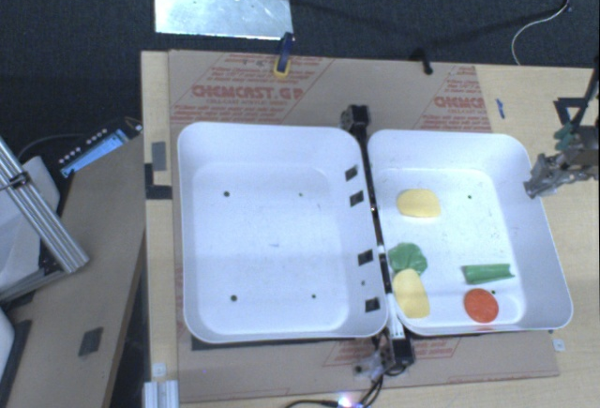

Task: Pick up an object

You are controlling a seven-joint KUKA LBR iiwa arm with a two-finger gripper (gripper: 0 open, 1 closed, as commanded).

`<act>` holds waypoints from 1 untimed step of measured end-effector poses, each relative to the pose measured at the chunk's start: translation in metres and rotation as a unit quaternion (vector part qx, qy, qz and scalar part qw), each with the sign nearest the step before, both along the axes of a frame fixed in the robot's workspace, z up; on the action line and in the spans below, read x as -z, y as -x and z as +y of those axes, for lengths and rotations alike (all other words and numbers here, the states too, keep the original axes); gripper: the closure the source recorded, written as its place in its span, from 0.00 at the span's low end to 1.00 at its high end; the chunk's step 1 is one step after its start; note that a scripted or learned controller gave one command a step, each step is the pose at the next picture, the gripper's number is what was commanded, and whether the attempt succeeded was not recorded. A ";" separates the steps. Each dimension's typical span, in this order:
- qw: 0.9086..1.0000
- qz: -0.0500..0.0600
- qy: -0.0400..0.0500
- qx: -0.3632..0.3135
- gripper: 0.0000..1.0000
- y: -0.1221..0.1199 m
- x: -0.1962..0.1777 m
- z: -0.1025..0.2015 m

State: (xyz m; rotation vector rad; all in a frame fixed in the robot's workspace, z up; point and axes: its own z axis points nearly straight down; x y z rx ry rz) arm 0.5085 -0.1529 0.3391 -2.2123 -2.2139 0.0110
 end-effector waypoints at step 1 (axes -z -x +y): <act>1.000 -0.017 0.005 -0.002 1.00 -0.043 -0.151 -0.015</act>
